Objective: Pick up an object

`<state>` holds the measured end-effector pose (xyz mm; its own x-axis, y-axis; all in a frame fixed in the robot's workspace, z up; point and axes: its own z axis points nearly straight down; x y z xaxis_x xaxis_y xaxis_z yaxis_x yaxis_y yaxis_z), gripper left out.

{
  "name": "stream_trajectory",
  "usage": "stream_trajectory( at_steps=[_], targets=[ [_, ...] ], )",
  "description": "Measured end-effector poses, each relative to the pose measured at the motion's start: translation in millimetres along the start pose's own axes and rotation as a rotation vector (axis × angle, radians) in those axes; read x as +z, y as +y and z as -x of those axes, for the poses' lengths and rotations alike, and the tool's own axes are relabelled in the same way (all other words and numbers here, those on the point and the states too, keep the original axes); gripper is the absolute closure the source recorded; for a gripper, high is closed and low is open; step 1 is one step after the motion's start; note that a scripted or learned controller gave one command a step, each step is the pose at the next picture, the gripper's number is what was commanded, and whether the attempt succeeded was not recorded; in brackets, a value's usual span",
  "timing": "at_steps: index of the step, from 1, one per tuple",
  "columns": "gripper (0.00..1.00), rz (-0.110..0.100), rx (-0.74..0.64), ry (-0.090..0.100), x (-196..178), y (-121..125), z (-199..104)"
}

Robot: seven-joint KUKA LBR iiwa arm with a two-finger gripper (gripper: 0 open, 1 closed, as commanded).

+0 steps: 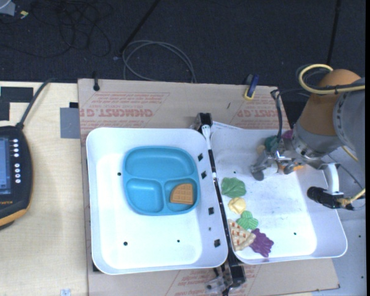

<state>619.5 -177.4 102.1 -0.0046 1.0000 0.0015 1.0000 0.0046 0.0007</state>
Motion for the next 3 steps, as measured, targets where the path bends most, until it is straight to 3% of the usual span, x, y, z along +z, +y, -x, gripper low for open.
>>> stream_trajectory(
  at_steps=[1,2,3],
  targets=[
    [0.0,0.011,-0.001,-0.008,9.3,29.1,-80.4],
    [1.0,0.01,0.001,-0.007,-1.7,28.6,-77.7],
    [1.0,0.006,0.0,0.001,-105.1,18.8,-135.0]
  ],
)
